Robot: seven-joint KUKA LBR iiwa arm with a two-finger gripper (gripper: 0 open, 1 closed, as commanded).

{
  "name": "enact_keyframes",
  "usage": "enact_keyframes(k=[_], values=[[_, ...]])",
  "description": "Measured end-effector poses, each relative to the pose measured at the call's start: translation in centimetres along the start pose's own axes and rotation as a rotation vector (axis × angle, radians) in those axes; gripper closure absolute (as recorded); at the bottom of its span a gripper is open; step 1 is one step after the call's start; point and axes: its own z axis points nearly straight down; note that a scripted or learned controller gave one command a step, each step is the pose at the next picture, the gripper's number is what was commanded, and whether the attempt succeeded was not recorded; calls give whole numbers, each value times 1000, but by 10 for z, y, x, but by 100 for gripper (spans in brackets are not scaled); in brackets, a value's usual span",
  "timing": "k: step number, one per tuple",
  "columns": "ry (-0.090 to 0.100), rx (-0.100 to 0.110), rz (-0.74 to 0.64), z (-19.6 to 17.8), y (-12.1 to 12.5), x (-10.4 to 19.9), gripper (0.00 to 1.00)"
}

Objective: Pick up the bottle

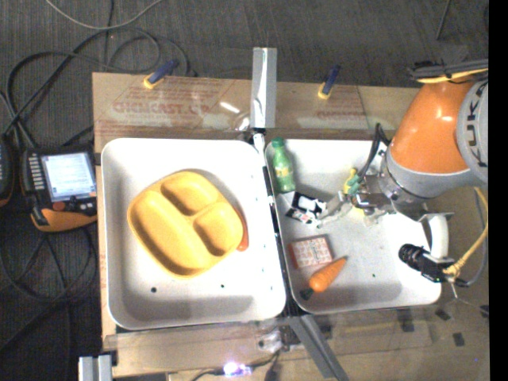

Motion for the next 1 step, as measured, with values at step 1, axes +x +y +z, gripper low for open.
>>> enact_keyframes(k=[1], values=[[1,2,-1,-8,0,1,100]])
